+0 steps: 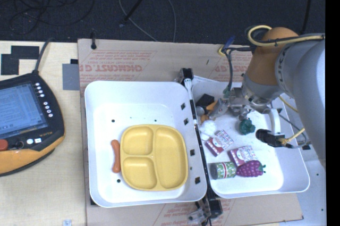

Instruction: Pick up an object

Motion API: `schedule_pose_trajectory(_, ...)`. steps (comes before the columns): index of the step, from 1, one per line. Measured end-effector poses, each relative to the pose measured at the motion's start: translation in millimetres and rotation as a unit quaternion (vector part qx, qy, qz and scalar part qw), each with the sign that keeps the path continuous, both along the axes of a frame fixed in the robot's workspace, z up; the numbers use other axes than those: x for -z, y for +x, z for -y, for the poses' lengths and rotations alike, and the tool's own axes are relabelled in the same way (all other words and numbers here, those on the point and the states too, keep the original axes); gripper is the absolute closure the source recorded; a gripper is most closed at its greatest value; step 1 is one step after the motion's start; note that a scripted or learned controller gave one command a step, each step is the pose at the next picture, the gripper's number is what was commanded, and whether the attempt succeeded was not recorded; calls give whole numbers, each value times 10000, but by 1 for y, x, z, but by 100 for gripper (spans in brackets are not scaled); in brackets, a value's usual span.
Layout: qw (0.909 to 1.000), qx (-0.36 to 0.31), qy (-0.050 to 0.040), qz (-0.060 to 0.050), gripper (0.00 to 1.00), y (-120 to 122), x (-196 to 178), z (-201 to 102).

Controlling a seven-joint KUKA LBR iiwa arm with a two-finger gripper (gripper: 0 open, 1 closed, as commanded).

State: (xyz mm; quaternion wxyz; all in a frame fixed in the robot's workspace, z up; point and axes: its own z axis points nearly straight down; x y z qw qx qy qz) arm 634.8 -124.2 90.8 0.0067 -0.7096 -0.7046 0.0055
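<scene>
Your gripper (237, 105) hangs low over the back of the right bin (289, 180), but you cannot tell from here how it is set. The nearest pick is the small dark green toy (245, 125), just beside it toward the front of the bin. Further front lie two red-and-white packets (219, 141), a green-labelled can (223, 169) on its side with its long axis running left to right, and a purple grape bunch (249, 168) touching the can's right end. The left bin (101, 113) holds a yellow divided plate (154, 157) with an orange sausage (115, 156) just beside its left edge.
</scene>
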Motion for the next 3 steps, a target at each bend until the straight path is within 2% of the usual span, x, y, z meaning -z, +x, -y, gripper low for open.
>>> schedule_pose_trajectory(1, 9999, -30, -12, 150, 0, -39, -2, -3)
schedule_pose_trajectory(2, 10000, -28, 0, 68, 0, -99, 3, 10)
schedule_pose_trajectory(3, 10000, -39, -2, 69, 0, -46, 4, -32)
